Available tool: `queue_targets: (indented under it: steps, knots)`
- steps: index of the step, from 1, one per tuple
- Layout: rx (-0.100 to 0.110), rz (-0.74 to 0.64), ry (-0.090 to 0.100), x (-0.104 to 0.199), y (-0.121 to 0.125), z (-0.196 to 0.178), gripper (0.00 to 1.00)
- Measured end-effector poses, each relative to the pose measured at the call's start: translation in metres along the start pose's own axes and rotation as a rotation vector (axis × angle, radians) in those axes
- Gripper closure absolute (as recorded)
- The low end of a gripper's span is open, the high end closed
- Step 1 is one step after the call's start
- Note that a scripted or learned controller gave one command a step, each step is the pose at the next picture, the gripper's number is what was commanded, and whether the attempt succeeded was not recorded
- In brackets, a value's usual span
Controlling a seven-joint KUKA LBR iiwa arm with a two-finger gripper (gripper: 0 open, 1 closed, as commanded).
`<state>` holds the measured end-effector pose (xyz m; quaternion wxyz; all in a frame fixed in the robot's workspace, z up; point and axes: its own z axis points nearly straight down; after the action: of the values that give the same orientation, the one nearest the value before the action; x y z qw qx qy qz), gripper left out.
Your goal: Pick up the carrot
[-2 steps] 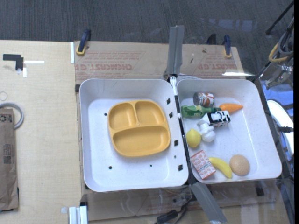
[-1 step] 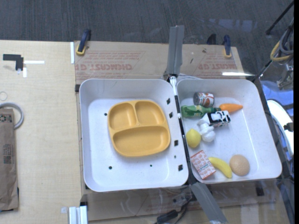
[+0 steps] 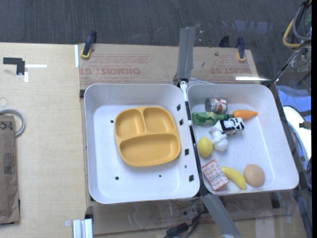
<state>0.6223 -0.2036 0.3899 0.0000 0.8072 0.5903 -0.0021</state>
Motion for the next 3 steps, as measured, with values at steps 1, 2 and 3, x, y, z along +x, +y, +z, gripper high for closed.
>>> queue_targets:
  steps: [1, 2, 3]
  knots:
    - [0.002, -0.004, -0.004, 0.001, 0.001, -0.008, 1.00]
    - [0.006, -0.009, -0.009, 0.003, 0.002, -0.015, 1.00]
    - [0.002, 0.042, -0.001, 0.002, -0.036, 0.023, 1.00]
